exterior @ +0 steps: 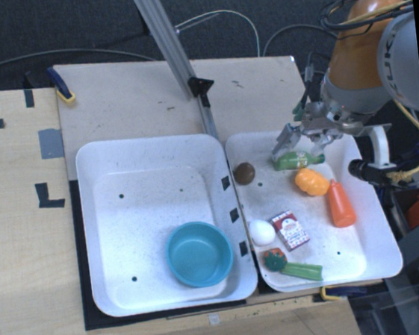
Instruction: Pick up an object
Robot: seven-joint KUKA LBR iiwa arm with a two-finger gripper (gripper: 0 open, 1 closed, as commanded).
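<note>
I see the gripper (296, 139) low over the right bin (377, 256), its fingers spread apart and nothing between them, just above the green bottle (297, 161) lying at the bin's 12 o'clock edge. At the bottle's 4 o'clock sit the orange fruit (313, 182) and carrot (340, 205); the blue bowl (198, 253) rests at 5 o'clock in the left bin (120, 173).

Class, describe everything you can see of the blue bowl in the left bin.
The blue bowl is round, plain turquoise and looks like smooth plastic. It stands upright, mouth up, nothing visible inside. It sits on the floor of the left bin, in the near right corner, close to the wall beside the right bin. Nothing else touches it.
</note>
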